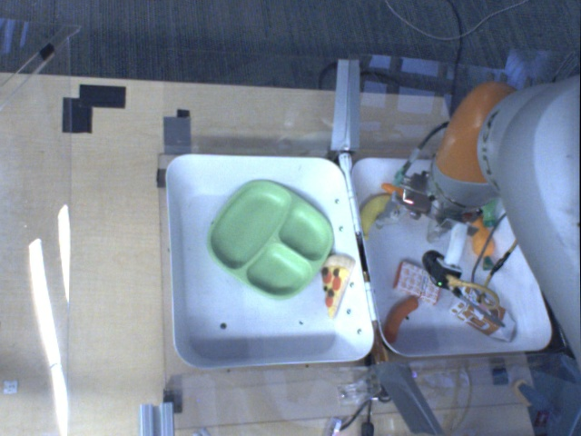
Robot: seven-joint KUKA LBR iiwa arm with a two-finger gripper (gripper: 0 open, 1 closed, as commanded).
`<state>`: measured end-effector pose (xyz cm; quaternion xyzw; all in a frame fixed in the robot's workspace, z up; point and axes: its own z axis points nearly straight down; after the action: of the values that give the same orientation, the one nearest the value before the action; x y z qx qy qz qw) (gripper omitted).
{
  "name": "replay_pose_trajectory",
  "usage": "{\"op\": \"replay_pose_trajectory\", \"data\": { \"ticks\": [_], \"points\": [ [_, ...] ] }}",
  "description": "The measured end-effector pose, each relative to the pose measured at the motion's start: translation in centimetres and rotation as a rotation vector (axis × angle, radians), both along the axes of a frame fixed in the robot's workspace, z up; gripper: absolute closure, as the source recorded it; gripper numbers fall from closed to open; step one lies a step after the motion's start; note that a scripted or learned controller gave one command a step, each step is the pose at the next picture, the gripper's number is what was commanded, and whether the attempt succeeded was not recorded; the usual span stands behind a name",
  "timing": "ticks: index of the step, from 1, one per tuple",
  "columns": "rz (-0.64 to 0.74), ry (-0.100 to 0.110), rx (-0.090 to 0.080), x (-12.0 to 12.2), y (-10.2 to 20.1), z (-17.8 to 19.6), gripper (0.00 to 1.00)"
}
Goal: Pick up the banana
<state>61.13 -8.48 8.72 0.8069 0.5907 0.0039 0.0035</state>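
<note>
Along the near edge of the right shallow white bin point(536, 330) lies a reddish-brown sausage-shaped toy point(399, 316), close to that bin's near-left corner. Just beyond it sit a red-and-white printed packet point(418, 282) and a crinkled patterned wrapper point(479, 312). In the left shallow white bin point(195, 334), a toy pizza slice point(336, 282) rests against the right wall, beside a green divided plastic plate point(270, 236) at the middle. Farther back, the yellow banana point(374, 211) lies against the right bin's left wall. The grey gripper point(410, 198) hovers just beside it; whether it is released or clenched cannot be told.
</note>
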Motion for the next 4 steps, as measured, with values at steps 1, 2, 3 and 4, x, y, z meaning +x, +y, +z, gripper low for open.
{"op": "replay_pose_trajectory", "data": {
  "ticks": [1, 2, 3, 4],
  "points": [
    [0.01, -0.004, 0.001, 0.2, 0.2, 1.0, 1.0],
    [0.01, -0.003, 0.0, 0.2, 0.2, 1.0, 0.0],
    [0.039, 0.014, 0.002, 3.1, -1.4, 0.0, 0.0],
    [0.152, 0.053, -0.004, 4.9, -1.4, 0.1, 0.0]
  ]
}}
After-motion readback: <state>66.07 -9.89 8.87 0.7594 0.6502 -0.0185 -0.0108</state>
